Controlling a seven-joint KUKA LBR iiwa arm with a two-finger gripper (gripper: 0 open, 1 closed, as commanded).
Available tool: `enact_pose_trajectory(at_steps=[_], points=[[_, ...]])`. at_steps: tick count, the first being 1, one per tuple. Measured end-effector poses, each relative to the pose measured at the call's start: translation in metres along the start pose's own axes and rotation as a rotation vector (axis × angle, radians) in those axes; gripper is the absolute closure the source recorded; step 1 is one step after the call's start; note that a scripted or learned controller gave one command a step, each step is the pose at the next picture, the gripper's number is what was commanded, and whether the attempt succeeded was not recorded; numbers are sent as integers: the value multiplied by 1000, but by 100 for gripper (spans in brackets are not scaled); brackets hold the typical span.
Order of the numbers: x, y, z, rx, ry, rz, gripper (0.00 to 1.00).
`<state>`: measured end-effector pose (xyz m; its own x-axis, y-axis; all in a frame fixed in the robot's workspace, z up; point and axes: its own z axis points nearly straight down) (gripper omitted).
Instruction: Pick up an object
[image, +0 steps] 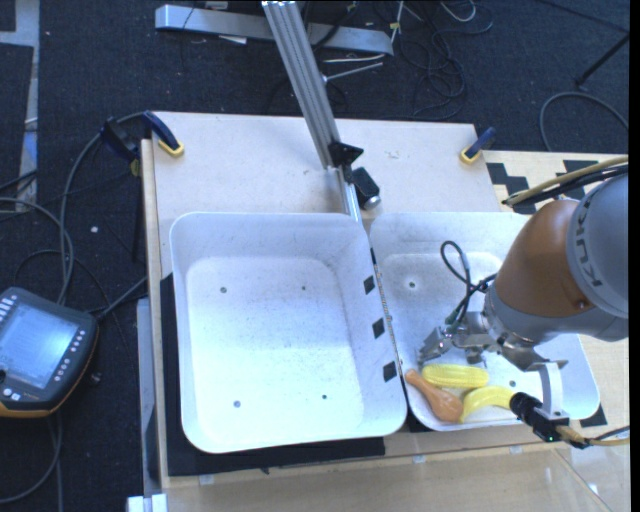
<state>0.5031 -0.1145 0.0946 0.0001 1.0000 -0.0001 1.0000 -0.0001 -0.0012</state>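
Observation:
In the right bin (420, 270) the gripper (442, 345) hangs low, just above a yellow corn-like toy (456, 376). A second yellow piece (487, 399) and an orange piece (438, 396) lie right beside it near the bin's front wall. The arm's grey body with its orange band (545, 255) reaches in from the right and covers the bin's right part. I see nothing held between the fingers.
The left bin (270, 320) lies beside the right one. A slanted metal pole (315, 100) rises from the bench's back to the bins' dividing edge. Black cables (458, 268) loop near the wrist. A teach pendant (35, 350) lies on the floor at left.

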Motion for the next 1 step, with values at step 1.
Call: enact_pose_trajectory(at_steps=[1], points=[[0,1,-11,-2,0,0,100]])
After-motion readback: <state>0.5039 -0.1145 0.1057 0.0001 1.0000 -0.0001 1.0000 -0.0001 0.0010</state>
